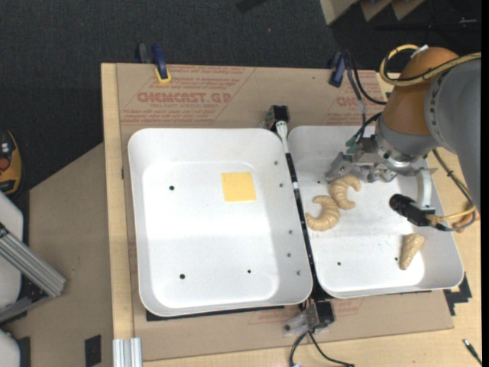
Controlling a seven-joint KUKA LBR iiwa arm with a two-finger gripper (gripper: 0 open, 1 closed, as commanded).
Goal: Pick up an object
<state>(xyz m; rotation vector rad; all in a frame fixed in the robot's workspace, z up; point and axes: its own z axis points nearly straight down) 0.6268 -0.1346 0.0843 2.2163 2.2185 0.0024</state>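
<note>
My gripper (361, 173) hangs low over the back of the right bin (382, 277), under the grey arm with its orange band (409, 102). Its fingers (338, 168) stand open, spread over the upper end of a tan croissant-shaped piece (349, 193); nothing is held between them. A second, similar curved tan piece (324, 215) lies just to the left and nearer the front. A short tan cone-like piece (411, 250) rests near the bin's right front corner. In the left bin (153, 228) lies a flat yellow square (238, 186).
The two bins meet along a black-edged seam (296, 205). A black part with cables (409, 209) juts from the wrist over the right bin. Blue clamps (160, 60) hold the brown board at the back.
</note>
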